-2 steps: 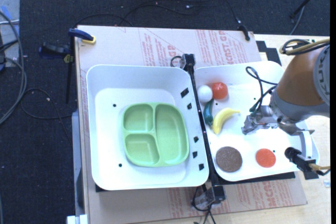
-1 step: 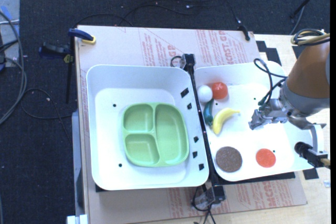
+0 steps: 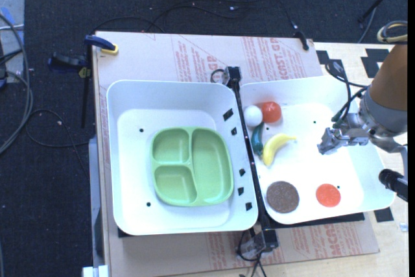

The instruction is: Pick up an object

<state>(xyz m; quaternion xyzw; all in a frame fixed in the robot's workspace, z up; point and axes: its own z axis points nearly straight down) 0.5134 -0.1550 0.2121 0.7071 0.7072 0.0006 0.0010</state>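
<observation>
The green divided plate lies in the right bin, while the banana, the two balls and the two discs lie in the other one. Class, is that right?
Not quite. The camera view shows the green divided plate in the left bin, not the right. The banana, the white ball, the orange-red ball, the brown disc and the orange disc lie in the right bin.

We see two white bins [image 3: 123, 139] on a pale tan tabletop [image 3: 168, 55] printed with red lettering. Left of the grey metal pincer [image 3: 326, 144] lie a yellow banana [image 3: 275, 146], a white ball [image 3: 252, 115] and a red-orange ball [image 3: 271, 112]. Farther left is a light green divided plate [image 3: 192, 166]. Below the pincer lie a speckled brown disc [image 3: 283, 196] and an orange-red disc [image 3: 328, 194].
</observation>
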